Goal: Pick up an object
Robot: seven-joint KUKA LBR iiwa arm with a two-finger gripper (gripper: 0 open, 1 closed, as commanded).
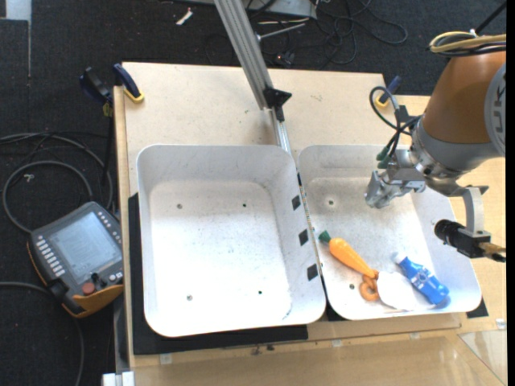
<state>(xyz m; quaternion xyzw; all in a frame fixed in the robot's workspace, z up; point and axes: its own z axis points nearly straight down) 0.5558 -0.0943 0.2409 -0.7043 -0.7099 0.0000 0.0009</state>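
Observation:
The right bin (351,158) holds an orange toy carrot (351,256) with a green tip, lying at a slant near its left wall. Close to the front rim are a small orange ring (368,289), a white disc (396,291) and a blue bottle-shaped toy (422,280). My gripper (379,197) hangs over the back middle of this bin, above bare floor, some way behind the carrot and the blue toy. It carries nothing that I can see.
The left bin (150,185) adjoins the right one along a shared wall. A slanted metal rail (245,43) runs from the top down to the bins' junction. A teach pendant (76,252) lies on the floor at left. The arm's grey and orange body (463,111) looms over the right bin's right side.

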